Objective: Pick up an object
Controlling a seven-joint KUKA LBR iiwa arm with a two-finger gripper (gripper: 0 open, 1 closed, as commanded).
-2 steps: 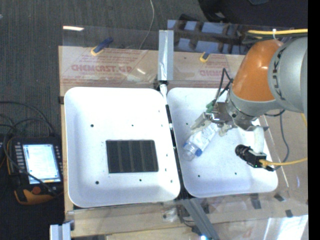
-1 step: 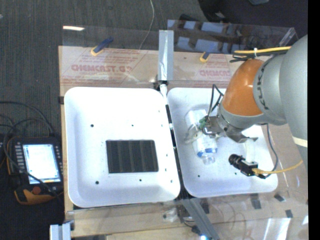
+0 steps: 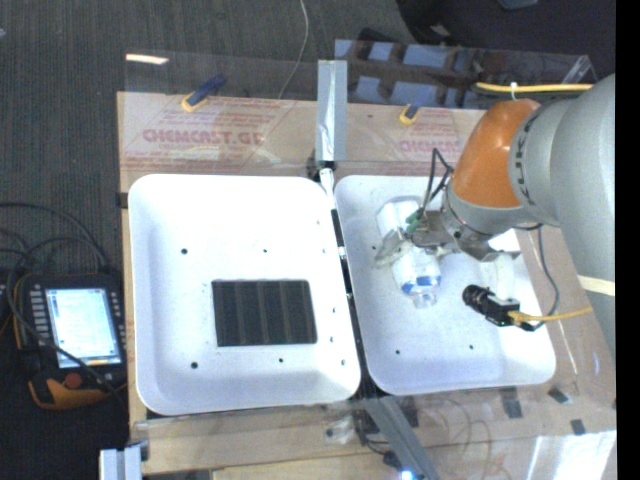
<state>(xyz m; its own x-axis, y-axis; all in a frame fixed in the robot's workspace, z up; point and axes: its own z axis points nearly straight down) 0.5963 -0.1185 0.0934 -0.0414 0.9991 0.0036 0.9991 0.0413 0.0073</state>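
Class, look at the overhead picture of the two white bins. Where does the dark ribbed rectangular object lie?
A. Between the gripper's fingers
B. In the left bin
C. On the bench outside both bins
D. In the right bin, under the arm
B: the dark ribbed rectangle lies flat on the floor of the left bin, well apart from the arm over the right bin.

Handheld screen unit (image 3: 75, 325): at nine o'clock, on the dark carpet left of the bench, its display lit pale, black cables trailing from it.
Brown board (image 3: 215, 138): at eleven o'clock, behind the bins, printed with faded red lettering.
Yellow-and-blue clamp (image 3: 203, 92): at eleven o'clock, on the board's far edge.
Metal post (image 3: 331, 113): at twelve o'clock, upright at the far end of the seam between the two bins.
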